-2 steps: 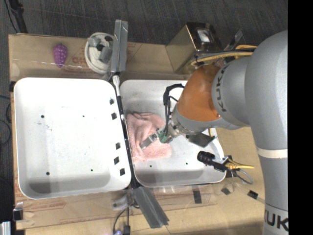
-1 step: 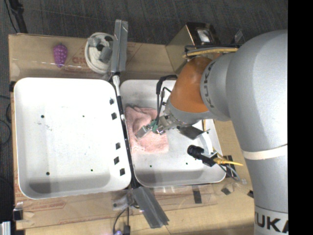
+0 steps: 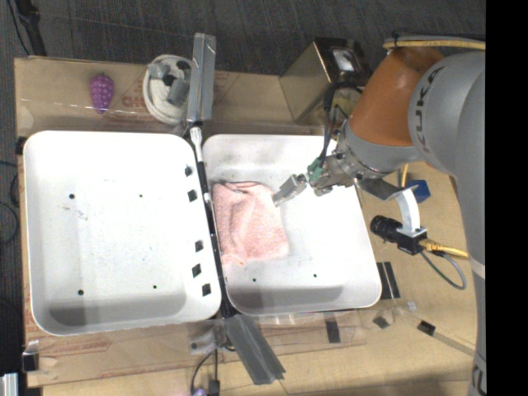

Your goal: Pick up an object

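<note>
Right now the fingers [image 3: 290, 188] hover at the far right corner of the pink cloth [image 3: 249, 222] in the right bin [image 3: 346, 262], their opening impossible to judge, with the cloth stretching left and nearer.

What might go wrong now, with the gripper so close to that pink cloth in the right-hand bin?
1. The gripper sits at the upper right corner of the pink cloth, so it may catch only a thin edge that slips free.
2. The cloth lies against the right bin's left wall, beside the divider; it could drag or snag there when lifted.
</note>
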`<state>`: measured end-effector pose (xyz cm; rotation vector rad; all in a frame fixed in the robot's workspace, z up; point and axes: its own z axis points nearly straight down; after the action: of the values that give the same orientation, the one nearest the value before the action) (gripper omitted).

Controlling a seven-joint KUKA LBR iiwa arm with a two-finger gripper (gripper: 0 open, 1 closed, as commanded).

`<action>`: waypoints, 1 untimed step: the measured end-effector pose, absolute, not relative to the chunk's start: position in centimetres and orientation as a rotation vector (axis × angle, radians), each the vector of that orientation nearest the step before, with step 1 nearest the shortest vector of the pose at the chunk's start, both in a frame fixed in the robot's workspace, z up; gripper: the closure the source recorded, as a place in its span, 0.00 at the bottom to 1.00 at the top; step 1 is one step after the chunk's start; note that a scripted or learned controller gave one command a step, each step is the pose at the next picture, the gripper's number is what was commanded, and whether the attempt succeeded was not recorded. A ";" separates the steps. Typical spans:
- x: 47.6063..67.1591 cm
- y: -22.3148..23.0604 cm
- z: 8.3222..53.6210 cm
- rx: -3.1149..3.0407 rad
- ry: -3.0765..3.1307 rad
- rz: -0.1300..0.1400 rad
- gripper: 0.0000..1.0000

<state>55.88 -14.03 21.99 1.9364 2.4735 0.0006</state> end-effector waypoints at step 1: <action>56.7 -14.4 13.4 1.977 2.448 -0.004 0.00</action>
<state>56.66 -14.37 13.45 1.9767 2.4478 -0.0039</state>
